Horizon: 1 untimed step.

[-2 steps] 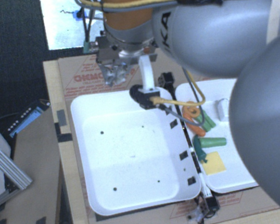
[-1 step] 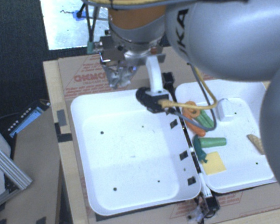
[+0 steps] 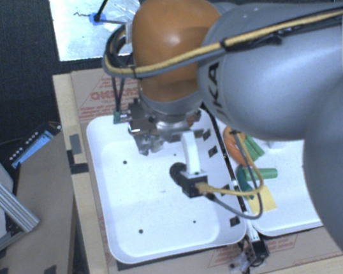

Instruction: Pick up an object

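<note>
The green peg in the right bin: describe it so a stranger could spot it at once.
Start at the two white bins and take the right bin, partly covered by the grey arm. Near its left wall lies a small heap of objects. The green peg lies there, above a yellow piece and below an orange strip; it is the stubby green cylinder pointing right.

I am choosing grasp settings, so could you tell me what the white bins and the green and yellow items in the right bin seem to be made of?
The left bin and right bin look like smooth moulded plastic with a dull sheen and rounded rims. The green items appear to be matte plastic, though blur leaves it open. The yellow piece looks flat and thin, perhaps foam or card.
</note>
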### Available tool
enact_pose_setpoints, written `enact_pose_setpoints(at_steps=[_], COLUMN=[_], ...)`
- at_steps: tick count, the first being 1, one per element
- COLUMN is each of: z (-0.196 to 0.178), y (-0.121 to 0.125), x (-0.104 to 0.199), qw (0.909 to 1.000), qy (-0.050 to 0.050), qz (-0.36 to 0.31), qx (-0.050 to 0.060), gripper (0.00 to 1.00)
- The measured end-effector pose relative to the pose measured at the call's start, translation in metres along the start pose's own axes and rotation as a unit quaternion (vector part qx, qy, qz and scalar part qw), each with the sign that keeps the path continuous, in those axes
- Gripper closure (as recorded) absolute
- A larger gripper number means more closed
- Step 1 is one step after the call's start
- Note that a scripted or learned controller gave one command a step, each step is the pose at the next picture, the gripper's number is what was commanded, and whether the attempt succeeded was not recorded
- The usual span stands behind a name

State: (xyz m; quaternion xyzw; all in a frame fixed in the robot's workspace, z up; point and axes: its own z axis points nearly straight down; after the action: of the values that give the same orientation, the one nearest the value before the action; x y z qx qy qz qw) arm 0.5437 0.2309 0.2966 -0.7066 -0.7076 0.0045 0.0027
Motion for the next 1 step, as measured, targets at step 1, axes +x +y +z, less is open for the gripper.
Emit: enact_pose_setpoints(at_steps=[1], z=[0.1167], y=[-0.0588], x=[-0.0877], qw=[1.0], qy=[-0.002], qz=[0.004], qx=[0.003], gripper=[1.0])
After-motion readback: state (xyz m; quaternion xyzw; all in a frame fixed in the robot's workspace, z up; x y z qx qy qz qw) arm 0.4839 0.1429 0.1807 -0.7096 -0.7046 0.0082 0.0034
